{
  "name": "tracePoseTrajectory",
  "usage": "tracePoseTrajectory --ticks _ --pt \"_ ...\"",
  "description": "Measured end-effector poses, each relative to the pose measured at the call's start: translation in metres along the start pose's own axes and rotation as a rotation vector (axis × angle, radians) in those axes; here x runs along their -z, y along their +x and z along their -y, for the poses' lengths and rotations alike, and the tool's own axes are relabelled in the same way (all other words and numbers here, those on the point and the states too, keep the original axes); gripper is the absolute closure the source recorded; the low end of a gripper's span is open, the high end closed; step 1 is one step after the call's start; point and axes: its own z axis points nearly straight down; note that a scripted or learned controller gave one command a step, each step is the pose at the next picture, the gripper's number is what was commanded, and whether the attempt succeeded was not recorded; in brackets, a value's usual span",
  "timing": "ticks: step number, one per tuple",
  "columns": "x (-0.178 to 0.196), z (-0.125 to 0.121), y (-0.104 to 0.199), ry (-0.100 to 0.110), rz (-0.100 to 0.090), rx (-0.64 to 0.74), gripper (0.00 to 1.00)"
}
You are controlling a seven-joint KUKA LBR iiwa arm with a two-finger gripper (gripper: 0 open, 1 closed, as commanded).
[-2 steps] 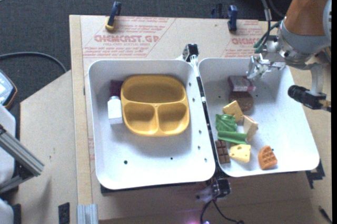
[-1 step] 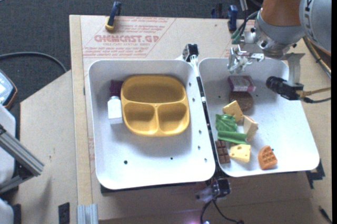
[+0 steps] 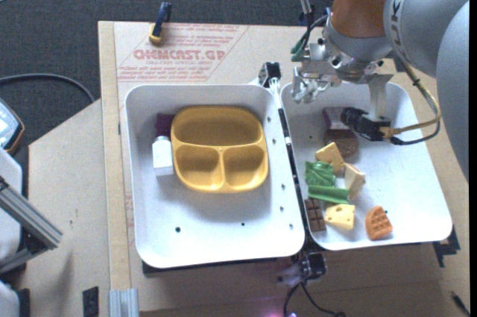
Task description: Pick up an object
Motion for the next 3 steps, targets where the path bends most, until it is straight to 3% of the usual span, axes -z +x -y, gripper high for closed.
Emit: tracePoseTrajectory --ticks 1,3 --pt "0.0067 -0.0236 0.0458 -0.003 -0.001 0.000 1.00" --pt "0.0063 -0.0281 0.0549 0.002 0.001 -0.005 1.00"
